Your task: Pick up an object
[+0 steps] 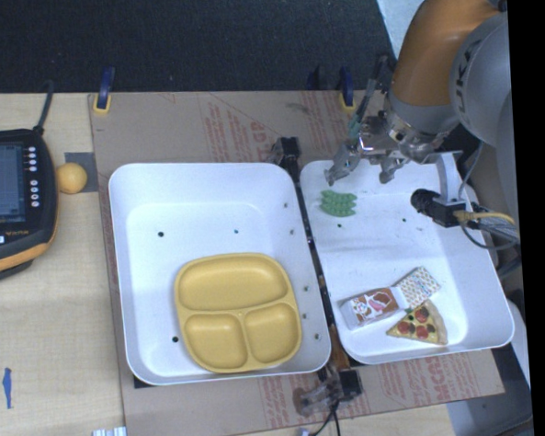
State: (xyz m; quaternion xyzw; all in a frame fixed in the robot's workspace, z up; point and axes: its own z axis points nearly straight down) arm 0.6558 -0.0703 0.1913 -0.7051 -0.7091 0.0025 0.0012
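Camera view puts the gripper (368, 163), fingers apart and seemingly empty, above the green toy (338, 202) (at seven o'clock): descend centred, then close.

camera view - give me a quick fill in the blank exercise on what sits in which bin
1. The yellow divided tray lies in the ____ bin.
2. The pizza slice lies in the right bin, at its ____ edge.
3. The small ____ item lies in the right bin below the gripper.

Missing words: left; near; green
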